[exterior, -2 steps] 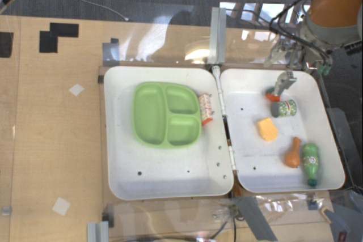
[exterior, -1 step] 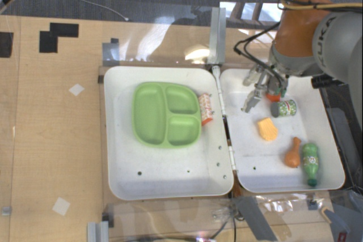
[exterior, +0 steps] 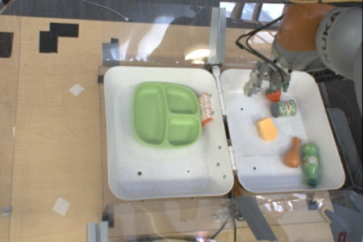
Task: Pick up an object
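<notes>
We see a wooden bench (exterior: 51,139) that carries two white bins side by side, touching at their inner edges. The left bin (exterior: 164,175) and the right bin (exterior: 249,156) lie directly on it. Black marks (exterior: 57,35) are on the bench at the far left.

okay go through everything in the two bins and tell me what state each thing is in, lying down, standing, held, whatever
green divided plate: flat in the left bin, right way up.
small packet: lying against the plate's right edge.
gripper: low over the right bin's far end, holding nothing that can be seen.
red piece: on the bin floor below the gripper.
small can: on its side.
yellow block: lying flat.
orange drumstick toy: lying down.
green bottle: lying down, beside the drumstick.
</notes>
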